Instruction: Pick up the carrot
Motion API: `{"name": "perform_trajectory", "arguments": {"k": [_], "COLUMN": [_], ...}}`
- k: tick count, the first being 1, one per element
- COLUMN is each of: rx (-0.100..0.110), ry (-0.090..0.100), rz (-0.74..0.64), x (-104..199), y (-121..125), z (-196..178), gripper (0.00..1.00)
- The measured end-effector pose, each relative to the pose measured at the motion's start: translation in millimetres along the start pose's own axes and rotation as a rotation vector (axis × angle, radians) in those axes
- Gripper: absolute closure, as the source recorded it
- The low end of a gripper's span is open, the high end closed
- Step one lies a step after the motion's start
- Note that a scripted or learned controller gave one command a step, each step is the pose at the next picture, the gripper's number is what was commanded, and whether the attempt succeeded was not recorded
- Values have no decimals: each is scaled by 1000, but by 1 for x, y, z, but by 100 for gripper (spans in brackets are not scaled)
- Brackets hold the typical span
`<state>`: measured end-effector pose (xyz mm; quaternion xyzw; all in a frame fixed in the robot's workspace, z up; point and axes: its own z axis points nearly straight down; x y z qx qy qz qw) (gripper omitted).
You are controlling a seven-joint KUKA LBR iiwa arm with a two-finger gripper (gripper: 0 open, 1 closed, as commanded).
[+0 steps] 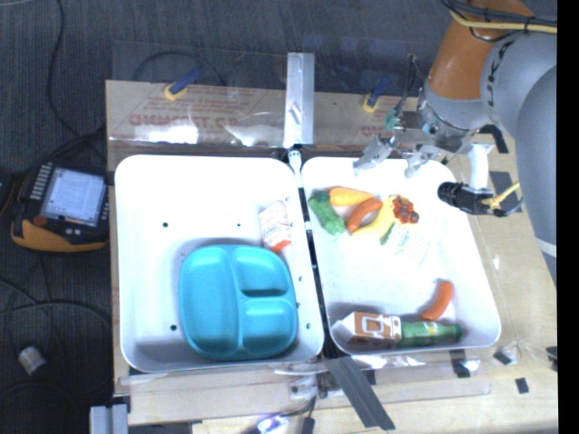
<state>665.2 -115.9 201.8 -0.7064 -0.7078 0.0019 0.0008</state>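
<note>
The carrot (348, 194) is a short orange tapered piece lying in the right bin (479, 269) near its back left corner. It touches a green cucumber (325, 213) and an orange-red sausage-like piece (365, 212). My gripper (395, 161) hangs over the back rim of the right bin, up and to the right of the carrot, and apart from it. Its two pale fingers (370, 159) are spread open with nothing between them.
Beside the carrot lie a yellow banana (386, 215) and a small red cluster (405, 210). Another orange-red piece (438, 299) and a green bottle (407, 332) lie at the front of the right bin. The left bin (145, 206) holds a blue divided tray (238, 302) and a small packet (276, 225).
</note>
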Motion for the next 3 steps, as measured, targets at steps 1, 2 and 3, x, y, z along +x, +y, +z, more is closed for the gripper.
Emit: {"name": "perform_trajectory", "arguments": {"k": [1,2,3], "rx": [-11,16,-3], "ry": [-3,4,0], "rz": [-113,-109,-94], "x": [17,17,85], "y": [0,-7,3], "z": [101,98,-53], "gripper": [0,100,100]}}
